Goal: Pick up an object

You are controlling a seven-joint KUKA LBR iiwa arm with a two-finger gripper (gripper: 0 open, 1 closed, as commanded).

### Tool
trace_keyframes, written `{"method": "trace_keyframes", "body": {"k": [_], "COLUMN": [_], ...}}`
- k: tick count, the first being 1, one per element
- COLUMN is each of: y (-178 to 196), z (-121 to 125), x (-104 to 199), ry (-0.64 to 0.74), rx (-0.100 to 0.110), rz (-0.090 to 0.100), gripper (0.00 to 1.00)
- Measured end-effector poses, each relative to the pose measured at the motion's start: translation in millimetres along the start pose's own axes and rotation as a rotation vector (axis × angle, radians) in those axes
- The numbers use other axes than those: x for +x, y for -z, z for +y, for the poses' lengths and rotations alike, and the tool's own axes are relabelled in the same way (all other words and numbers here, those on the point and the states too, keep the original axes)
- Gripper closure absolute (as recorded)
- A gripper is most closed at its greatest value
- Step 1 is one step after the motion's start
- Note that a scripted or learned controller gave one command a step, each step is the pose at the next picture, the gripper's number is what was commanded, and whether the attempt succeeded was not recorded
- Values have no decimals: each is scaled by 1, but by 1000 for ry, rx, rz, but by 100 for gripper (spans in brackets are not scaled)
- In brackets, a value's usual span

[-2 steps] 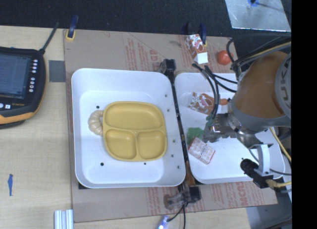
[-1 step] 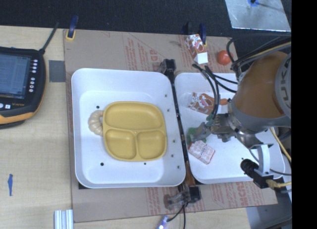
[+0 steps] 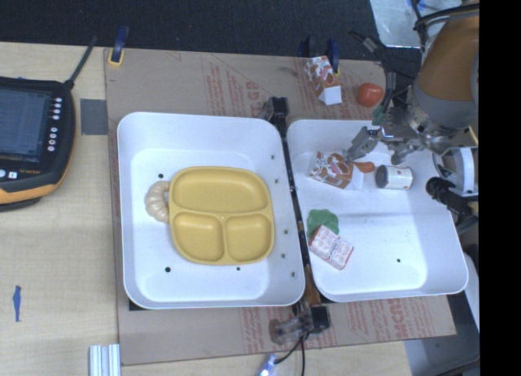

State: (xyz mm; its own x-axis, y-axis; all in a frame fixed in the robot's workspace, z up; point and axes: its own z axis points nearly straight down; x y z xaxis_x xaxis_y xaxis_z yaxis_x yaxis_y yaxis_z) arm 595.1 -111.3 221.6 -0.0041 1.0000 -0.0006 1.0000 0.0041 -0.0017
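Observation:
My gripper (image 3: 375, 155) hangs over the back of the right bin (image 3: 407, 260), its two fingers spread open with nothing held between them. Just below the fingertips lie a small orange piece (image 3: 365, 167) and a white jar on its side (image 3: 395, 177). A red-and-white snack packet (image 3: 330, 169) lies to the left of them. Nearer the front of the same bin are a green leaf-shaped item (image 3: 322, 220) and a red-and-white wrapped block (image 3: 332, 248).
The left bin (image 3: 138, 277) holds a yellow divided plate (image 3: 221, 214) with a beige pastry (image 3: 155, 200) at its left side. Behind the bins, a small carton (image 3: 323, 78) and a red tomato (image 3: 370, 94) rest on the cardboard. A teach pendant (image 3: 28, 134) lies far left.

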Motion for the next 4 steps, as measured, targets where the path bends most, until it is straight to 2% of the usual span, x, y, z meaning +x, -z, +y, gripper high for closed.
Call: {"method": "trace_keyframes", "body": {"k": [1, 2, 3, 4], "y": [-108, -116, -125, -130], "z": [25, 60, 63, 6], "x": [-35, -54, -101, -38], "ry": [1, 2, 1, 2], "rx": [-20, -23, -7, 2], "rz": [-1, 1, -1, 1], "gripper": [0, 0, 0, 0]}}
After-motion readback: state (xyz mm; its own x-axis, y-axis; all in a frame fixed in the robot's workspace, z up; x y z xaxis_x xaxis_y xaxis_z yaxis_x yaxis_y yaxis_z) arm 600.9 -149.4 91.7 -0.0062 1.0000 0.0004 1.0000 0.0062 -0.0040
